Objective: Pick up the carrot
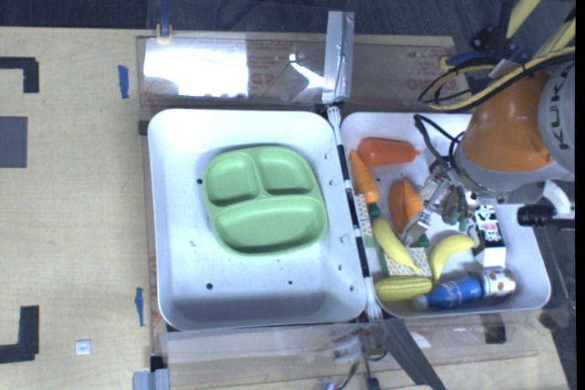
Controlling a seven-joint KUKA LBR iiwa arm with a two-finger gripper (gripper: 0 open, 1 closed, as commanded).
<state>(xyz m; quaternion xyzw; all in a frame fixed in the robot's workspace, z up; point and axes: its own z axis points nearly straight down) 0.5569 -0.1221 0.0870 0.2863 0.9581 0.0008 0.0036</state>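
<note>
The blue bottle (454, 292) lies nearest, and at its twelve o'clock the gripper (428, 216), spread, hovers beside the carrot (403, 203) in the right bin (533, 283), so closing on it seems next.

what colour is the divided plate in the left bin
Light green; the divided plate shows plainly in the camera view.

- left bin (174, 196) has a green divided plate (265, 196) sitting about in the middle, three compartments
- right bin (535, 283) is pretty crowded: two bananas (391, 244) (450, 251), a corn cob (403, 289) along the near wall, and a blue bottle (457, 292) lying on its side just beside it
- clear plastic sheet (238, 59) standing behind the bins
- wooden bench (64, 224) with blue tape bits (123, 80)
</note>
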